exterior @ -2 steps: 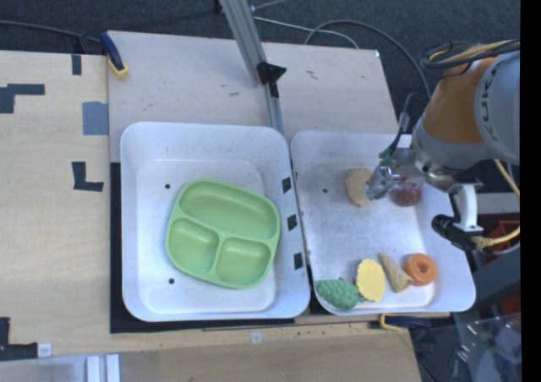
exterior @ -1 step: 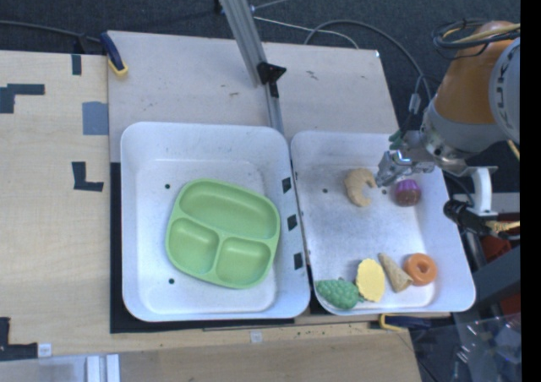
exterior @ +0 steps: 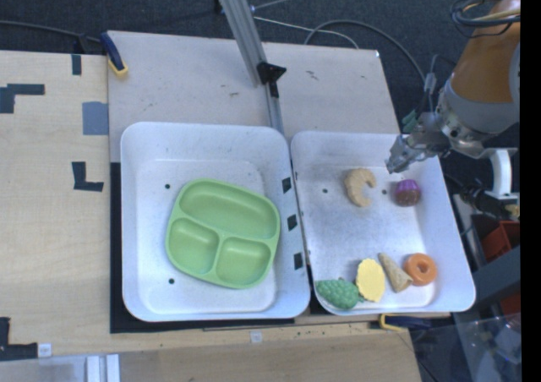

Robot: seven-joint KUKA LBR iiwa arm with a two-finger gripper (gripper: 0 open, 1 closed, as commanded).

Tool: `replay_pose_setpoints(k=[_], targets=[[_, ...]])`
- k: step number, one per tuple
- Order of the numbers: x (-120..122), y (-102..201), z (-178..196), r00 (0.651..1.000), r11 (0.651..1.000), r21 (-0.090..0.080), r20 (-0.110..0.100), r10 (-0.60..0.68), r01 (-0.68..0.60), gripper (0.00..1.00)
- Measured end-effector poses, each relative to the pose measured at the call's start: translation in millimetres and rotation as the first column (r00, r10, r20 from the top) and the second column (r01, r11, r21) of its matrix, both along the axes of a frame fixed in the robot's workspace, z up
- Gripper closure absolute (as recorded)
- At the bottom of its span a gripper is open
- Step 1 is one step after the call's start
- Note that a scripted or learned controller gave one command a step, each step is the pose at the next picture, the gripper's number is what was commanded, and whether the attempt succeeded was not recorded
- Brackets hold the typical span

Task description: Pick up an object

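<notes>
Two shallow white bins are seen side by side on the bench, and the right white bin (exterior: 439,228) is taken here as the landmark. Over its far right corner the grey two-finger gripper (exterior: 399,162) is held, hanging from the grey arm with the orange band (exterior: 486,59) that reaches in from the right. Whether anything is pinched by the gripper cannot be told, as the tip is small and blurred; nothing is seen held at it.

Inside the landmark bin, just below the gripper tip and near the right wall, a small dark purple rounded toy (exterior: 407,193) is found. To its left, towards the middle of the bin's far half, a pale tan curved pastry-like piece (exterior: 361,186) is laid. Along the near wall of the bin four items are lined up: a green bumpy broccoli-like toy (exterior: 339,292) at the near left corner, a yellow rounded piece (exterior: 369,279) beside it, a tan cone-shaped piece (exterior: 393,271) touching or nearly touching that, and an orange ring-shaped doughnut toy (exterior: 419,269) nearest the right wall.

To the left of the landmark bin, the left white bin (exterior: 139,203) is seen, and in it a light green plastic plate with three compartments (exterior: 222,232) is laid flat.
</notes>
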State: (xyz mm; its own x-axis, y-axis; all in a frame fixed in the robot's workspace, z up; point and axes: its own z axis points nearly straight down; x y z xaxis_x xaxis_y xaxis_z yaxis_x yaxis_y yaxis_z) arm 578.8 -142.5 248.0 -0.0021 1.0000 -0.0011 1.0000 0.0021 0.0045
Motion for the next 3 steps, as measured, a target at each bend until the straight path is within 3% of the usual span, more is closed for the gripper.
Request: replay_pose_setpoints(k=[2,3], targets=[[-5.7,94.5,-21.1,1.000,1.000,0.002,-0.007,0.003,-0.003,1.00],[-5.8,146.4,-11.2,1.000,1.000,0.003,-0.005,0.006,-0.006,1.00]])
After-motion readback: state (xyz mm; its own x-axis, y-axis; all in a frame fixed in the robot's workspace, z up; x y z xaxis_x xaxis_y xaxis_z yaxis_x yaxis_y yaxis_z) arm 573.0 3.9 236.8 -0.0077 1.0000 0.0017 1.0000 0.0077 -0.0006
